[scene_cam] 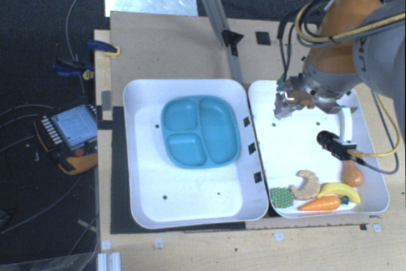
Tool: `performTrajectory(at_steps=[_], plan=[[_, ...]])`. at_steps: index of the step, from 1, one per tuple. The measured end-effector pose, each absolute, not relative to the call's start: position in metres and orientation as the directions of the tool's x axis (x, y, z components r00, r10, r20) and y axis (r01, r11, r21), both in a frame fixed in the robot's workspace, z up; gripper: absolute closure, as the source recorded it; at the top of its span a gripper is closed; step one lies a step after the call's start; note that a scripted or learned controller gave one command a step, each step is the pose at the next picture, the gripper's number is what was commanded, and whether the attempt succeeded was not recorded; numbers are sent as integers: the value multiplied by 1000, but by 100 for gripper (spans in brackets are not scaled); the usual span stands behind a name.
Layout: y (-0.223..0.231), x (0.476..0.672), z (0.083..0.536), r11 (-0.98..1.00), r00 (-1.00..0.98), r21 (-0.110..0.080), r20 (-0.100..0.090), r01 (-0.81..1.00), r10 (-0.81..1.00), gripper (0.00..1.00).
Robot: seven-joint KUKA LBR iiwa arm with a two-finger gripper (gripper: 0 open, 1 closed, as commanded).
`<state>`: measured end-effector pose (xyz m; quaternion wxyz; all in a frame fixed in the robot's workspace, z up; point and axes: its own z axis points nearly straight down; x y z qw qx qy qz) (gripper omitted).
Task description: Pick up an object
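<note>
The hand (287,101) hangs over the far end of the right bin (279,155), its grip impossible to tell, well apart from the carrot (320,203), banana (340,191) and croissant (307,184) clustered at the near edge, while a blue plate (200,131) lies in the left bin (143,155).

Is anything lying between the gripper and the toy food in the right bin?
Nothing visible does. The gripper hangs over the far left part of the right bin; the croissant, banana, carrot and broccoli cluster at the near edge, with bare white floor between.
</note>
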<state>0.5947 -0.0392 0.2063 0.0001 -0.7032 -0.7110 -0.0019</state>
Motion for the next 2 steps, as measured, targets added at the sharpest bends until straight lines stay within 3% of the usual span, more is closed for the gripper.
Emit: performTrajectory(at_steps=[2], plan=[[91, 596, 217, 12, -12, 2, 4, 1000, 1000, 100]])
